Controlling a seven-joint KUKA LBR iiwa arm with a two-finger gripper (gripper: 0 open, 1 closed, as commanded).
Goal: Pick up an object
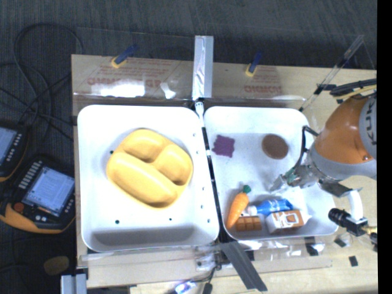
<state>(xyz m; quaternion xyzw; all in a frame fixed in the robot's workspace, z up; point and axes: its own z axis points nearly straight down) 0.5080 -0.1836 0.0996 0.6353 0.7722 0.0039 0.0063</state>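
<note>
Just below the pincer (288, 181), toward the near wall of the right bin (257, 122), lay a cluster of small goods: a blue-and-white packet (274, 205), an orange-and-white carton (286, 220), a brown block (248, 223) and a toy carrot (237, 208) leaning against them. These were the nearest candidates for picking, and the pincer hung low over the bin floor beside them, a placing that suggested a descent toward that cluster. Its fingers were too small and dark against the white floor for their spread to be read; whether they were parted or closed could not be told, and nothing was visibly held between them. Above the pincer, well apart, rested a brown disc (275, 146), and farther off to its left a purple square (223, 146), both lying flat and free. The crowding of the packet, carton and block would probably hinder a clean grasp, since each touched its neighbour. Beyond the dividing wall, the left bin (89, 164) held a large yellow cushion-like object (150, 167), far from the pincer.
</note>
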